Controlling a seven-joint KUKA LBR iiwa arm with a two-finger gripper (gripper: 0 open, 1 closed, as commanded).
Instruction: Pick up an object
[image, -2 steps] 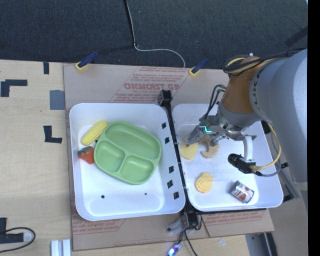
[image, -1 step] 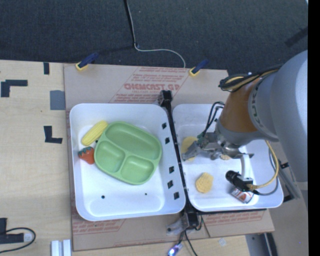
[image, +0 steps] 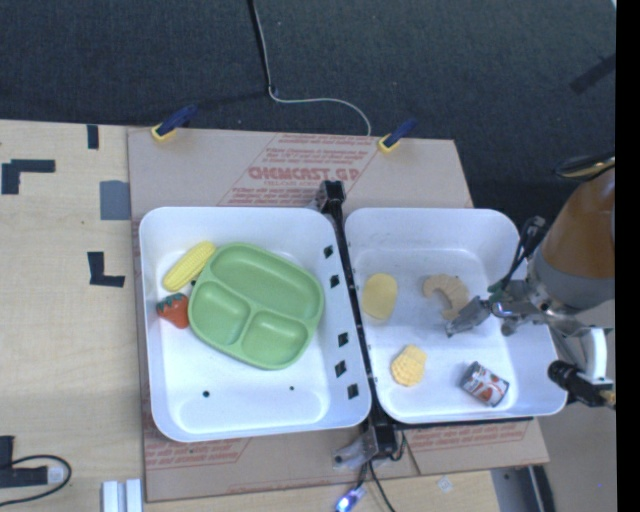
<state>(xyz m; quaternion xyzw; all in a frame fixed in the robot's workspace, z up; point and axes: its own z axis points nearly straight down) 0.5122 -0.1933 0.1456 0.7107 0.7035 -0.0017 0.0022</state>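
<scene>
Even, diffuse overhead light falls on the scene, bright without harsh glare. The two white bins (image: 160, 300) read nearly washed out, with soft shadows gathering along their inner walls toward six o'clock. The dark floor (image: 420, 60) at twelve o'clock stays dim. Overall sharpness is low, and fine detail looks soft and slightly grainy.

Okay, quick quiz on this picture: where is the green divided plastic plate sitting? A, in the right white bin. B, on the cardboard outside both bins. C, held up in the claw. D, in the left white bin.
D: the green divided plastic plate lies flat in the left white bin, beside a yellow toy corn cob and a red toy strawberry.
</scene>
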